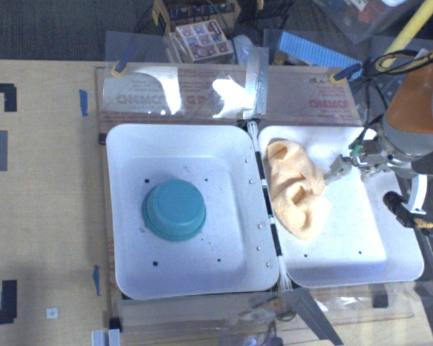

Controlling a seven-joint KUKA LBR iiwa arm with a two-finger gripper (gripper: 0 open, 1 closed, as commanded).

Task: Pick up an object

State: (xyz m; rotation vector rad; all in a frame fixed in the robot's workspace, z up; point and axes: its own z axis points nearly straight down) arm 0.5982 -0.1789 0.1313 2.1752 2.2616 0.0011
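- The crumpled pale-yellow cloth (296,197) lies in the right-hand shallow white bin (397,262), bunched against the wall shared with the left bin.
- The claw (337,170) reaches in from the right, and its tip meets the cloth's upper right edge. Whether any fabric sits between its fingers, I cannot tell; they are too small and blurred to read as released or clenched.
- The cloth looks soft and light, with raised folds. It would likely sag and drape when lifted rather than keep its form. A pinch on a raised ridge near the middle seems the safest hold; a thin edge could slip free.
- The round teal plastic bowl (175,209) rests upside down in the left-hand shallow white bin (123,150), well apart from the claw. It looks stiff and smooth, so its curved side could slide out of a two-finger pinch.
- Both bins stand on the light wooden counter (43,193).
- Behind the bins, clear panels (141,92) carry faint reddish lettering, washed out by glare and unreadable. A printed box (200,38) beyond them shows coloured squares, its text too small to make out.
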